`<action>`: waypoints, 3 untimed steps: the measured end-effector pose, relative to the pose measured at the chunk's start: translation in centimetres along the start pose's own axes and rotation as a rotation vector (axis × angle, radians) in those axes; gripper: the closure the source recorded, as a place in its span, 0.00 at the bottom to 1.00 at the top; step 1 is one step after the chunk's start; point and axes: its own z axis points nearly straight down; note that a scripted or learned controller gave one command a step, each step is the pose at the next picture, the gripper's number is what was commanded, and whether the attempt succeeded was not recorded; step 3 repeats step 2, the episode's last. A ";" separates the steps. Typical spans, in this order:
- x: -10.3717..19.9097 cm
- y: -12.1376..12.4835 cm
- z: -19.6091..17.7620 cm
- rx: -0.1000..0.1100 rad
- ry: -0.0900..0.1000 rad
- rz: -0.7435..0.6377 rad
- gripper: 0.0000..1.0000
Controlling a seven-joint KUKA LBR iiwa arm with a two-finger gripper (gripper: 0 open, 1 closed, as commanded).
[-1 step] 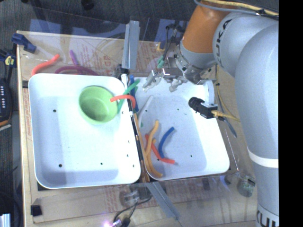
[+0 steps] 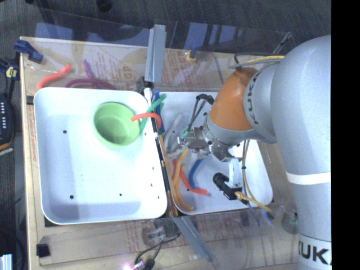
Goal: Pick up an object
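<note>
Camera view: the gripper point(image 2: 187, 141) hangs low over the right bin point(image 2: 207, 205), close above a blue strip point(image 2: 194, 172) and an orange strip point(image 2: 178, 180). Clenched or released, I cannot tell. This looks like the reach; next comes closing on a strip and lifting.

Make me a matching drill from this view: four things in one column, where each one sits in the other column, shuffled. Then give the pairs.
Things
1. green bowl
2. blue curved strip
3. purple tube
4. gripper

Places
A. on the bench, outside both bins
B. lying on the floor of the right bin
C. in the left bin
D. hanging over the right bin

Pairs: 1-C, 2-B, 3-A, 4-D
</note>
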 end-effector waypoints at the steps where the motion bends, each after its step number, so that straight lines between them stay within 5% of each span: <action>1: 0.0 0.0 -1.0 0.001 -0.002 -0.006 1.00; 2: 1.0 -0.2 -10.5 -0.003 -0.001 -0.245 1.00; 3: 1.0 -0.2 -10.5 -0.003 -0.001 -0.245 1.00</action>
